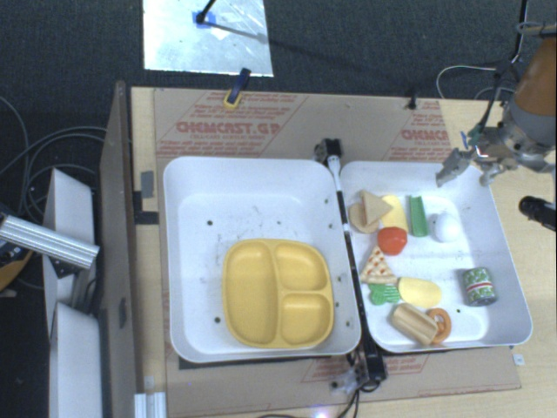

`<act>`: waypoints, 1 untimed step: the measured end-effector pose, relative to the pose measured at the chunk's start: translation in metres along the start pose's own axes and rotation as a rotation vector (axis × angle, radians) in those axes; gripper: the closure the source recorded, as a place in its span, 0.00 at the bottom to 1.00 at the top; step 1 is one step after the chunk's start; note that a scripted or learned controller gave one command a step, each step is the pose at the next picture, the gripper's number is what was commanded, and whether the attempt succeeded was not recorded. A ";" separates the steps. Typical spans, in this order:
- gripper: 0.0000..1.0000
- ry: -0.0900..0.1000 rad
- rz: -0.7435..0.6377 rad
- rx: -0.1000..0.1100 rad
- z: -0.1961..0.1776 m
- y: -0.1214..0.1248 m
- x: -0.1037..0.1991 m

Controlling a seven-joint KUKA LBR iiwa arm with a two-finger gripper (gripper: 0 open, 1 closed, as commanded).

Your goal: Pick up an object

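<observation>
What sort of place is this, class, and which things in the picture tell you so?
Probably a robot test bench in a lab: a gripper hangs over two white bins, toy food fills one bin, and loose cables trail beside the bench.

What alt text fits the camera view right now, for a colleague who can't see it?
The grey arm's gripper, fingers open, hovers over the far right corner of the right white bin of mixed toy food. The left white bin holds a yellow divided plastic tray.
</observation>
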State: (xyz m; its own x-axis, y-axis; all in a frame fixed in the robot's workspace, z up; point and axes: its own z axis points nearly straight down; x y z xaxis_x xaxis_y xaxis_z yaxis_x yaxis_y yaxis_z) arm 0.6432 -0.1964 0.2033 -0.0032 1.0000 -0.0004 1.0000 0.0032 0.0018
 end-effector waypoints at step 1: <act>0.00 0.002 -0.001 0.001 0.123 -0.004 0.026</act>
State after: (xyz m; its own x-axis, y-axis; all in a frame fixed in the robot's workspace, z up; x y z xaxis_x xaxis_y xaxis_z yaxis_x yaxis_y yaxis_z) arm 0.6396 -0.1707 0.0798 -0.0044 1.0000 0.0017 1.0000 0.0044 0.0006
